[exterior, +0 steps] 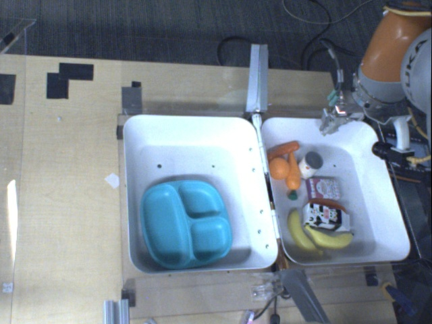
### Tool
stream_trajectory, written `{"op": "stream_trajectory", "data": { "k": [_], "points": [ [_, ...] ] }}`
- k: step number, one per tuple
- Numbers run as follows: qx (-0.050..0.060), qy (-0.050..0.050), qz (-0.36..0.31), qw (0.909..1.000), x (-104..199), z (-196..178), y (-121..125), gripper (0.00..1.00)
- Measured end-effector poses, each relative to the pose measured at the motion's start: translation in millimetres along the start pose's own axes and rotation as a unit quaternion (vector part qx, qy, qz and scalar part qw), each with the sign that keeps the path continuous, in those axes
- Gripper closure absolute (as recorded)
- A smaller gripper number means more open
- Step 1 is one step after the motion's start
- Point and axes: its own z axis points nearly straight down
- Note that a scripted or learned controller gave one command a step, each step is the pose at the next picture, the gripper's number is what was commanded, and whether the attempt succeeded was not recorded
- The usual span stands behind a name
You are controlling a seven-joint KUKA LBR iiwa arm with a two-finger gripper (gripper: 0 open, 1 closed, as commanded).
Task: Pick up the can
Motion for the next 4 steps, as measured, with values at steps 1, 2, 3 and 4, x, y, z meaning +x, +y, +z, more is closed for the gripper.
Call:
{"op": "stream_trajectory", "data": {
  "k": [1, 2, 3, 4],
  "points": [
    [0.000, 0.000, 0.000, 1.0000, 0, 0, 0, 0.00],
    [0.000, 0.000, -0.001, 1.0000, -28, 91, -4, 0.00],
    [-0.004, -0.001, -0.003, 1.0000, -27, 78, -1, 1.00],
    [-0.004, -0.001, -0.003, 1.0000, -27, 78, -2, 0.00]
  ]
}}
